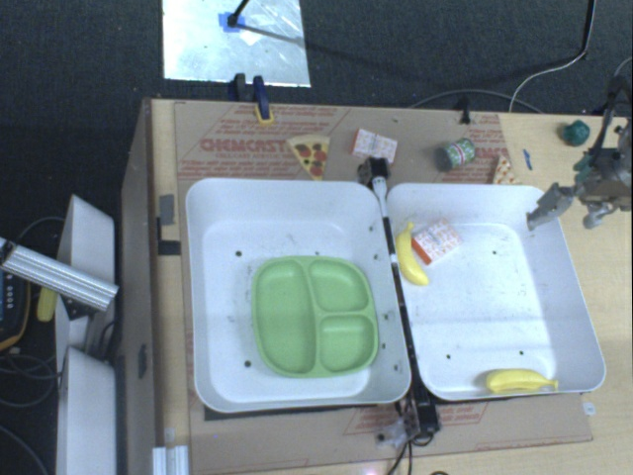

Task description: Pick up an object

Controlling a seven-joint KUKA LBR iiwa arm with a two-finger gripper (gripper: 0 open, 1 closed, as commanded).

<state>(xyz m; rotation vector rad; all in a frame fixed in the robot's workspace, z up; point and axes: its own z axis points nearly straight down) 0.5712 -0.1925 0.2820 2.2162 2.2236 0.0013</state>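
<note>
Claw (574,206) over right bin's (554,295) far-right corner — fingers spread, nothing between them, banana (409,255) by left wall, another (519,380) at near edge.

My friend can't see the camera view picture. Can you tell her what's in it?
Seen from above, two white bins sit side by side: the left bin holds a green tray, the right bin two bananas and a small packet. The robot's hand hovers at the right bin's upper right corner.
</note>
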